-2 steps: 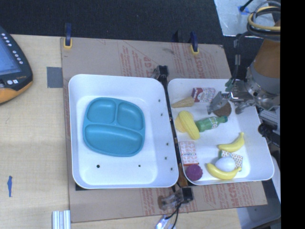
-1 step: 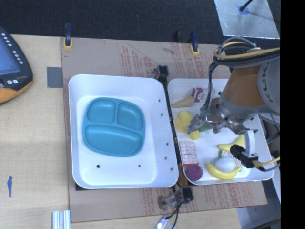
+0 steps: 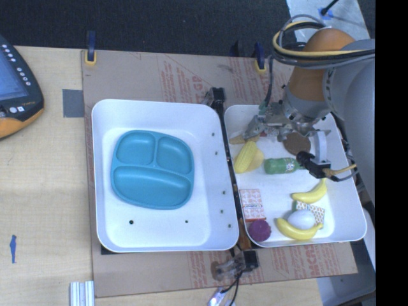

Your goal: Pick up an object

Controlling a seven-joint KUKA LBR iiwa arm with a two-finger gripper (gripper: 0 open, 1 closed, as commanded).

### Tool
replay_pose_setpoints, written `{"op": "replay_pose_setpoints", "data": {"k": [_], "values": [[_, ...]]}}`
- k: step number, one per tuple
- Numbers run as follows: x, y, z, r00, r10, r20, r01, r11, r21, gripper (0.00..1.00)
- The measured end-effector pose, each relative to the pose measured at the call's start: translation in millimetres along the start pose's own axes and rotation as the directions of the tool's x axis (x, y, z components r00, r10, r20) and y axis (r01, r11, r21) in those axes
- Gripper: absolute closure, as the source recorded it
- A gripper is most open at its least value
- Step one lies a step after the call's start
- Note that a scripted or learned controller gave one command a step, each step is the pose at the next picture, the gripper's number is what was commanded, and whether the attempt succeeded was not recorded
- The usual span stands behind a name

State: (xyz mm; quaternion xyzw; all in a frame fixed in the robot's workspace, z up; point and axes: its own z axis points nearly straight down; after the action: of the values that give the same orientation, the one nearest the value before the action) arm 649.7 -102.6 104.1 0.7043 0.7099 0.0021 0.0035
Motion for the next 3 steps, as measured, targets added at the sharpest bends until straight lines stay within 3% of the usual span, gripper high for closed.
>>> {"op": "replay_pose_setpoints", "data": {"k": [1,2,3], "values": [[-7,8,-7,1.0,0.002,-0.002,-0.002,1.0,0.008,0.0],[2,-1,12,1.0,0.002,0.001,-0.002,1.0,0.015,0.0],[4,-58,12,1.0,0.004,-0.002,-0.004,1.0,0.018,0.0]]}}
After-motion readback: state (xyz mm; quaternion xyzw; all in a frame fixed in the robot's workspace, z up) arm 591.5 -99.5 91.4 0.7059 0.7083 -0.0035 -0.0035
